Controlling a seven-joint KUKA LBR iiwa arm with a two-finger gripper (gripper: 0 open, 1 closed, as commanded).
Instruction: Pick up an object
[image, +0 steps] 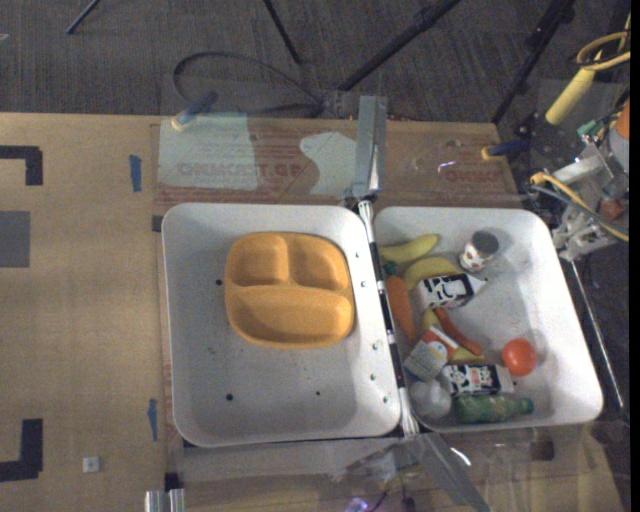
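Evidently pre-grasp: no object picked yet, approach step pending.
Logged gripper (585, 228) outside the right bin (560, 300), near its far right corner, above the rim; open or closed could not be told. Listed in right bin: two bananas (412, 248), carrot (400, 305), milk carton (447, 290), small can (482, 250), red ball (519, 356), green bottle (492, 408), mostly crowded along the left wall. Listed in left bin (200, 380): orange divided plate (290, 288). Judged next: choose one target, likely the isolated red ball, then travel in and descend over it.
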